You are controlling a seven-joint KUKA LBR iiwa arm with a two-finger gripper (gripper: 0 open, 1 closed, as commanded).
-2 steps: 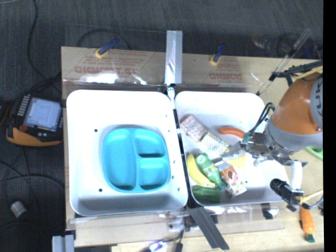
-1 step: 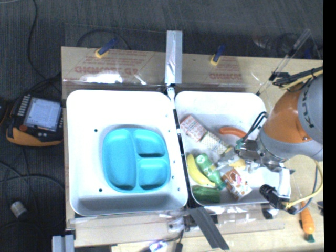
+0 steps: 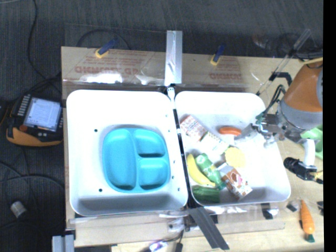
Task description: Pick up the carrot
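Starting at the left, the left bin (image 3: pixel 84 156) carries a blue divided tray (image 3: pixel 135 159), sitting flat in the middle of it. Across the divider, the right bin (image 3: pixel 273 185) is the busy one. Near its left wall there's a small red-and-white carton (image 3: pixel 191 126), and just right of it a pale printed packet (image 3: pixel 211 140). Below those, a banana (image 3: pixel 195 171) curves along the left side with a green bottle (image 3: pixel 206 167) lying against it, and a dark green cucumber (image 3: pixel 206 193) runs along the front wall. A brown-and-red carton (image 3: pixel 235 181) lies tilted beside them, with a yellow round piece (image 3: pixel 234 156) just above it.

Now the carrot (image 3: pixel 229 131): it lies flat on the bin floor in the upper middle of the right bin, orange, on its own, just right of the packet.

The gripper (image 3: pixel 253 129) comes in from the right, low over the bin. Its fingers (image 3: pixel 245 133) point left towards the carrot and the tip seems to sit just beside the carrot's right end, perhaps touching, though the view is too coarse to be sure. How far apart those fingers stand, I cannot tell. Nothing is visibly clamped between them; the carrot rests on the bin floor
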